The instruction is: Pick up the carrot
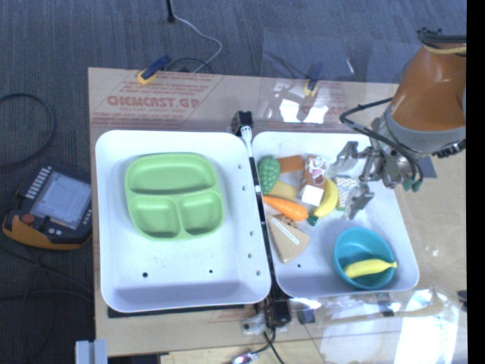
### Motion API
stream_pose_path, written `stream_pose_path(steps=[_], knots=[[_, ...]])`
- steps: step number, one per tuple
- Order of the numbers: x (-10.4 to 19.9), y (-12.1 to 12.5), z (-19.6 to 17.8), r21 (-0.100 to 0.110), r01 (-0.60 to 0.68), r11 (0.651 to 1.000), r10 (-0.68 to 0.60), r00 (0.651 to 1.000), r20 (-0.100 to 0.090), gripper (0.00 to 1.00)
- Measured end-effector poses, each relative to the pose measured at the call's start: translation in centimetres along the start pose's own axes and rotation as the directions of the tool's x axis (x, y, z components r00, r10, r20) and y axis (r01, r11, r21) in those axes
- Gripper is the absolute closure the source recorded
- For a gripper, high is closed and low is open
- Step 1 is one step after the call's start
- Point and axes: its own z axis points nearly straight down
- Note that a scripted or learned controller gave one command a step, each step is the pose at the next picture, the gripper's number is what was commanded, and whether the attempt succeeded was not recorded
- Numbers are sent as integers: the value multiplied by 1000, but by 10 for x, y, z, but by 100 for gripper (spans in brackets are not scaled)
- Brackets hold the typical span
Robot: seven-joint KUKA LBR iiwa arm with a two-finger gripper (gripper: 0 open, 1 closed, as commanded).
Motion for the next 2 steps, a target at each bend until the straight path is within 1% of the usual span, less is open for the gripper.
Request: stream_pose_path(steps=[1,2], knots=[[30,30,120,-2,-79,997,79,997,0,0],[-20,43,125,-2,-343,939,343,939,10,0]])
